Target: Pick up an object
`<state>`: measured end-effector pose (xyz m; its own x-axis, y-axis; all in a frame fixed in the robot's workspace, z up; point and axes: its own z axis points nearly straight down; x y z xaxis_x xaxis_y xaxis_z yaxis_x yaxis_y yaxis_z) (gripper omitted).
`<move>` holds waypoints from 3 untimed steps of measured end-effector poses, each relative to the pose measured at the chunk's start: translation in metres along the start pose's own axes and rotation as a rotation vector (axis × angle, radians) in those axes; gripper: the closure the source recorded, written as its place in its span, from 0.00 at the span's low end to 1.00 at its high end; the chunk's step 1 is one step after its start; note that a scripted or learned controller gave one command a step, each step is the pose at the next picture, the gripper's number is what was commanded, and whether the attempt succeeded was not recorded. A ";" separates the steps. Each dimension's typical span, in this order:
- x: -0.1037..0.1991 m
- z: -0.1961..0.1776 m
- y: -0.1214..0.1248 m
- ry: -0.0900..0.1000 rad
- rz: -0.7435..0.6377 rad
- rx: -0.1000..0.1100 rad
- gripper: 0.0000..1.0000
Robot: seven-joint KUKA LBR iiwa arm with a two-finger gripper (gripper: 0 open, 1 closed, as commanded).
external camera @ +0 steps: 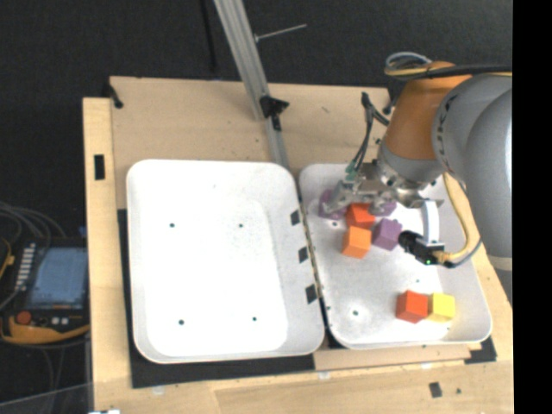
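At the far left a handheld control pendant (47,287) sits beside the bench, its screen lit blue and its left side cut off by the frame edge, with cables looping above it. The left bin (211,261) comes next on the wooden bench (177,115); only a few small dark dots mark its white floor. A grey metal rail (250,63) slants down from the top of the frame and ends at the gap between the two bins, its upper end cut off. The right bin (362,326) holds the blocks. A purple piece (329,203) lies near its upper left, partly covered by the gripper hardware, so its shape is hard to make out. Just right of it an orange-red block (360,216) sits directly under the gripper (366,198), with an orange block (355,243) touching it below and a purple block (387,233) just beside it. Whether the fingers are open, closed or gripping anything I cannot tell; the wrist and cabling hide them. Near the bin's lower right corner a red-orange block (413,305) and a yellow block (442,306) sit touching. The arm (457,136), orange band and grey body, covers the bin's upper right and runs out of frame.
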<state>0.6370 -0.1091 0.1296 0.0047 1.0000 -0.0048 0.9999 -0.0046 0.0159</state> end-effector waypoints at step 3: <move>-0.022 -0.127 0.007 0.003 -0.004 0.007 1.00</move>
<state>0.6420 -0.1302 0.2566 0.0002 1.0000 -0.0020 1.0000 -0.0002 0.0085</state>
